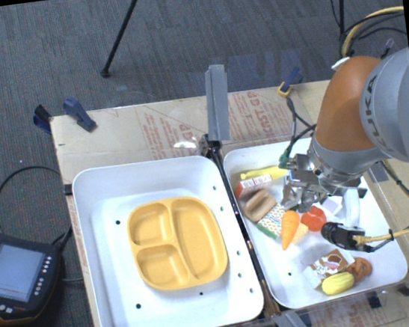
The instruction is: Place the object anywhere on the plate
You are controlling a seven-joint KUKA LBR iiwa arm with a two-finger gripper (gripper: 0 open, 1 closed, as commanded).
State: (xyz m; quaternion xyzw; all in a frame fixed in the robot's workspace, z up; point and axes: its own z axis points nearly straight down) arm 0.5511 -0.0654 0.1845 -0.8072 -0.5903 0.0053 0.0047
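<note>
**Ana:** So, where's the object? Anything on the plate (176,243) yet?

**Me:** No. All three compartments of the yellow plate look bare from my camera. It sits alone in the left bin (98,212). Everything I could pick is in the right bin (385,243): a toy carrot (289,228), a red piece (314,218) touching it, a hot-dog bun (258,204), a patterned wedge (271,221), a yellow banana-like piece (263,174) near the far wall, a small red and white packet (251,184), and by the near corner a lemon-shaped piece (337,283) beside a printed packet (327,264) and a brown pretzel-like piece (359,268).

**Ana:** Which one am I watching?

**Me:** My guess is the cluster around the carrot and the bun, since the gripper (300,192) is low right above it. I can't name one for sure.

**Ana:** Has it got hold of something?

**Me:** I can't tell. The wrist and its cabling cover the tips from this angle, so I won't call it a grasp. Nothing is visibly lifted.

**Ana:** So how far along?

**Me:** Early, I judge. At best we're at the pick. What's left is a confirmed grasp, a lift clear of the divider (230,185) between the bins, a carry over to the left, and a release anywhere on the plate.
</note>
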